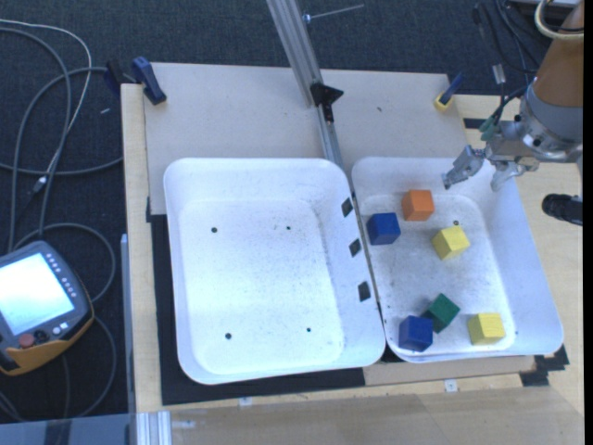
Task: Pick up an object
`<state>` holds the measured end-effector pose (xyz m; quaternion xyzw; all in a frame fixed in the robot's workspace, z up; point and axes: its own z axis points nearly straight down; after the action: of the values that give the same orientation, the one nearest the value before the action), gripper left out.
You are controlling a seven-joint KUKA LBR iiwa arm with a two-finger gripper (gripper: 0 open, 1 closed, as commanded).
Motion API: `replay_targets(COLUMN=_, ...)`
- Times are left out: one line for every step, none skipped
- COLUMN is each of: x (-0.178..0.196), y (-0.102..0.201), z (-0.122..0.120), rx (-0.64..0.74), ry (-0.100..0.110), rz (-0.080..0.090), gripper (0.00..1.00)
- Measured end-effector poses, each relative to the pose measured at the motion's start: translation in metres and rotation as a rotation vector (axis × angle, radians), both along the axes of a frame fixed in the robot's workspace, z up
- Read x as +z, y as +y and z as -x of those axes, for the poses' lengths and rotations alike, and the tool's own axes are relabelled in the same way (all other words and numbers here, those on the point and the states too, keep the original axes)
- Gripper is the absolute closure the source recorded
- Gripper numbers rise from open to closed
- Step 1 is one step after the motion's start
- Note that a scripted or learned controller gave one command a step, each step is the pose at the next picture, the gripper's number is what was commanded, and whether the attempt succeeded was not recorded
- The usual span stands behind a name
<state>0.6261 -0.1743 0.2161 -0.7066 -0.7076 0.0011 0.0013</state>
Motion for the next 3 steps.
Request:
replay_targets(x=-0.111, y=0.06, z=-0.034, rx=0.003, ry=0.005, rz=-0.003, gripper=0.0)
replay_targets(x=-0.116, y=0.085, z=-0.001, rx=0.0, ry=0.0, rz=-0.001, gripper=0.0)
replay_targets(x=-0.01, y=0.097, z=-0.034, rx=0.002, ry=-0.015, rz=0.001, gripper=0.0)
